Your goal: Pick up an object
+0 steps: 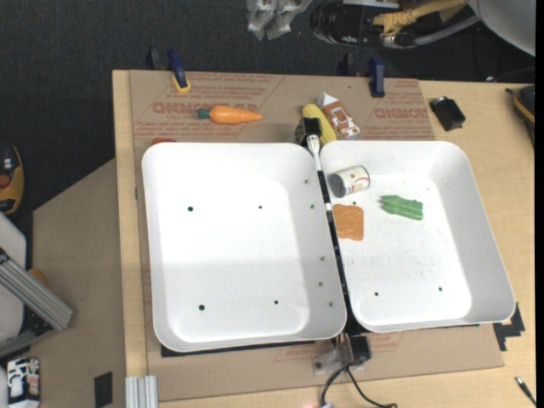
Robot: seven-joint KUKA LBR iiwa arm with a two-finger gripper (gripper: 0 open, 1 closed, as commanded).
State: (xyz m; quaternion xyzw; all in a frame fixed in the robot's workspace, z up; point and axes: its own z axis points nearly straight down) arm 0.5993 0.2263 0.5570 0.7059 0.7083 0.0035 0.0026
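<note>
My gripper [274, 11] hangs high at the top edge of the camera view, above the dark floor behind the bench and away from both bins. In the right bin [442, 270] lie a small white and grey can [350, 181] on its side, a flat orange-brown piece [348, 223] and a green toy vegetable [401, 206]. All three sit in the bin's far left part. The left bin [229, 245] stands beside it.
On the cardboard behind the bins lie an orange carrot [229, 115], a yellow corn cob [313, 116], a brown packet [340, 119] and a black block [447, 113]. Two blue clamps [178, 70] [376, 75] grip the board's far edge.
</note>
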